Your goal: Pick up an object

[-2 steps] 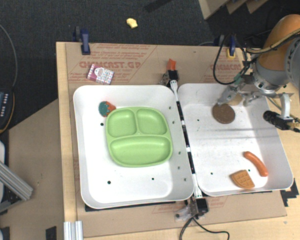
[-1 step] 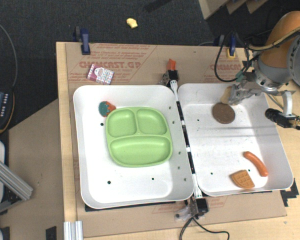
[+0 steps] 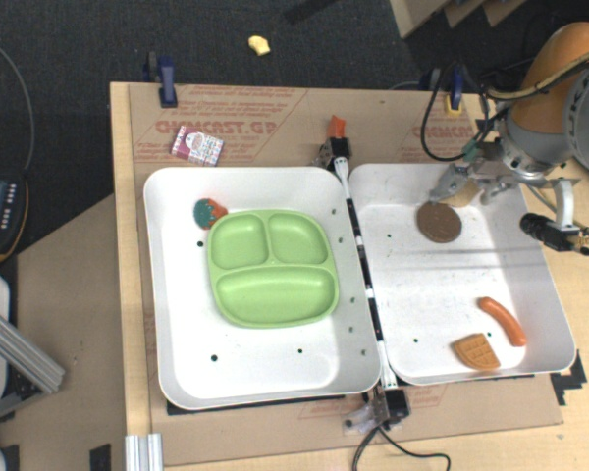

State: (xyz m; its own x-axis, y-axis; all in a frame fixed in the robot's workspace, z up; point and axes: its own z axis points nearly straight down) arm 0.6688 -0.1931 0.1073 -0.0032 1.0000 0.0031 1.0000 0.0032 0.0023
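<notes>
Camera view: end effector (image 3: 458, 186) above a round brown disc (image 3: 439, 223), grip state unclear.
Counter (image 3: 275, 116) cardboard reads "CHEMCAST".

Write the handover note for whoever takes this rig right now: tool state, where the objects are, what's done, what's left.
Tool: at the right white bin's far edge, just above the round brown disc; grip unclear, nothing seen held.
Right bin: brown disc far side; orange sausage-shaped piece and tan waffle-like piece near corner.
Left white bin: green three-compartment plate, small red-green item beside it.
Done: no pick yet.
Left: grasp and lift one object.
</notes>
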